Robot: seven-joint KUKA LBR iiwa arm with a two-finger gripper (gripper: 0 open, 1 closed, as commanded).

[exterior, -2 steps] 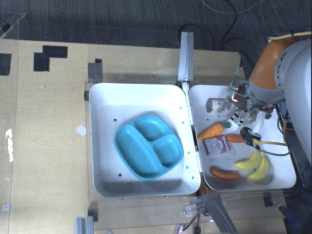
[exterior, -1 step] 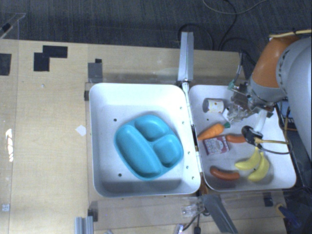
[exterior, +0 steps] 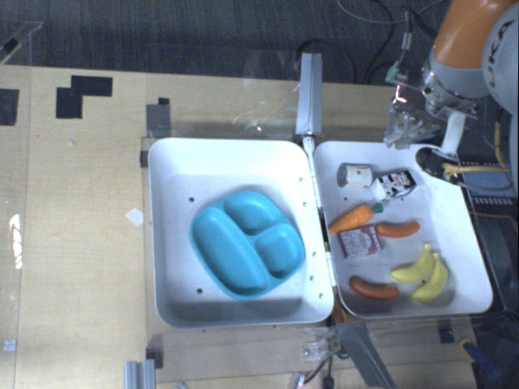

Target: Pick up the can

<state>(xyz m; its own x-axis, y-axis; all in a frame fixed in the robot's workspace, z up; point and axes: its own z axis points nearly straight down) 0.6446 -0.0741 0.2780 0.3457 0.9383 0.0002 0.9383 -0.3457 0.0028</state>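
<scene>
Can (exterior: 354,175) lies on its side in the right bin (exterior: 478,274), upper left part of that bin, end face toward the camera. Just right of it sits a small black-and-white carton (exterior: 396,183), close but whether they touch I can't tell. That neighbour looks like the main clutter risk for a grasp.

Gripper (exterior: 403,128) hangs at upper right of the frame, above the bin's top rim, up and to the right of the can, well apart from it. Nothing is between its tips. Open or closed: cannot tell, too blurred.

Rest of the right bin: carrot (exterior: 354,217) just below the can, a maroon packet (exterior: 360,241), two sausages (exterior: 397,229) (exterior: 374,288), bananas (exterior: 425,274) lower right. Left bin (exterior: 166,217) holds a blue divided plate (exterior: 247,241), irrelevant here.

My read: pre-approach stage, pick not started. Since the can lies flat, I'd guess a top-down pinch across its round side, coming in from the left-clear side to avoid the carton.
</scene>
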